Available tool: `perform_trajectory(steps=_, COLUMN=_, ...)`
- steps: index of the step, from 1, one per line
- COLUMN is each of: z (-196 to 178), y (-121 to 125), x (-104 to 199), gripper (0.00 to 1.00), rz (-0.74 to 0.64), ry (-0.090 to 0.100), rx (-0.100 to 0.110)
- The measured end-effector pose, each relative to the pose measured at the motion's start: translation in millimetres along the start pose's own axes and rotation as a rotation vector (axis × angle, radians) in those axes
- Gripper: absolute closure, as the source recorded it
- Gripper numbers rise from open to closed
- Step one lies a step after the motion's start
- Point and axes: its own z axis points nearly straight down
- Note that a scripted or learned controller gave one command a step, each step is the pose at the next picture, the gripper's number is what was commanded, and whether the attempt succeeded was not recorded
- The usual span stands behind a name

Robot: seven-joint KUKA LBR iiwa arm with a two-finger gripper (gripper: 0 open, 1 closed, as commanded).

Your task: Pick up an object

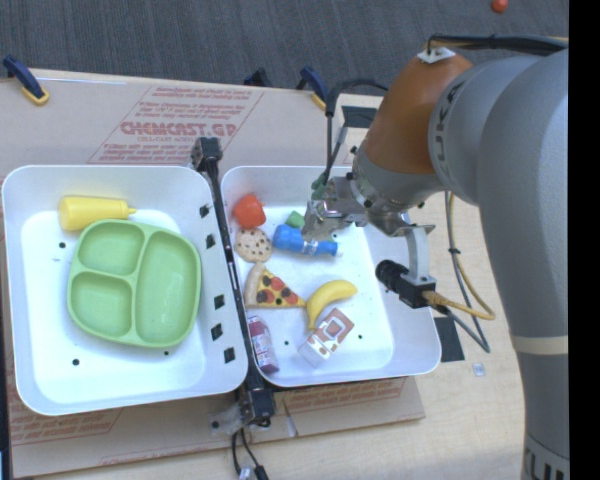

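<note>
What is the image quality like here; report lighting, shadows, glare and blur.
Camera view: even, diffuse lighting, with soft shadows under the banana and the arm; no strong glare on the white bins; the green plate and yellow bottle look reasonably sharp, while the gripper is cluttered and hard to resolve; small items look slightly soft.

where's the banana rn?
In the camera view the banana lies in the right bin, toward its front, between the pizza slice and the small carton.
</note>
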Motion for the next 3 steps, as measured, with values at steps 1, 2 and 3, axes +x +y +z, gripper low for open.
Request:
perform_trajectory(steps=1, z=6, y=-47, x=39, gripper=1.00, rz=-0.004, ry=0.000, rx=0.004)
perform_trajectory(steps=2, z=6, y=-47, x=38, gripper=0.00, rz=-0.004, ry=-0.001, rx=0.004)
perform_trajectory(steps=3, z=5, y=9, x=82, gripper=0.00, rz=-0.002, ry=0.001, rx=0.002)
